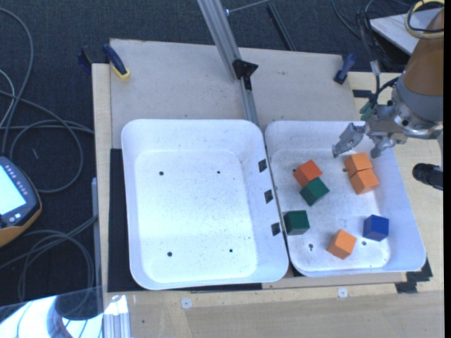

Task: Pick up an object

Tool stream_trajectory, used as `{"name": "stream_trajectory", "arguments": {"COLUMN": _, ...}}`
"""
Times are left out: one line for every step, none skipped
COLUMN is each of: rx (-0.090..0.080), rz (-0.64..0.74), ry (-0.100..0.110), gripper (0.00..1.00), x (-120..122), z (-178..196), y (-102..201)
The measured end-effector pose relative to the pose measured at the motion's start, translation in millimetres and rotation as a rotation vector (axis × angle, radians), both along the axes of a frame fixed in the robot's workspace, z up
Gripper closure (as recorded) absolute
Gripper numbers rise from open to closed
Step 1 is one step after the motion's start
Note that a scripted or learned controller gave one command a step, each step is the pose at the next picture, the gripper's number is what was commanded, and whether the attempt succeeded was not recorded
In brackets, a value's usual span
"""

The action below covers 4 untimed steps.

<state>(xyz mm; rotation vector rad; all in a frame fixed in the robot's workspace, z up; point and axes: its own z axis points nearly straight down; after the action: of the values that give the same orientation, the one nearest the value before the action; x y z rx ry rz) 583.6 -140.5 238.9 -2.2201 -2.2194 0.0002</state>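
Observation:
My gripper point(362, 144) hangs over the far part of the right bin point(402, 220), its two grey fingers spread open with nothing between them. Just below it lie two orange blocks side by side point(361, 172). Toward the bin's middle, an orange cube point(307, 171) touches a dark green cube point(314, 190). A second green cube point(297, 222) sits near the bin's left wall. Another orange cube point(342, 243) and a blue cube point(375, 227) lie near the front.
The left bin point(134, 189) stands beside the right one. A slanted metal rail point(224, 41) runs down to the gap between the bins. Blue clamps point(116, 60) hold the board's far corners. Cables lie on the floor at left.

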Motion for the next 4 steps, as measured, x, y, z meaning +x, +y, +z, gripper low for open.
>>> {"name": "stream_trajectory", "arguments": {"rx": 0.001, "rz": -0.002, "ry": 0.008, "gripper": 0.0, "x": 4, "z": -117, "y": -27}}
{"name": "stream_trajectory", "arguments": {"rx": -0.001, "rz": 0.0, "ry": -0.003, "gripper": 1.0, "x": 7, "z": -100, "y": -27}}
{"name": "stream_trajectory", "arguments": {"rx": -0.001, "rz": 0.005, "ry": -0.005, "gripper": 1.0, "x": 28, "z": -104, "y": 13}}
{"name": "stream_trajectory", "arguments": {"rx": -0.001, "rz": 0.006, "ry": -0.009, "gripper": 1.0, "x": 50, "z": -60, "y": 53}}
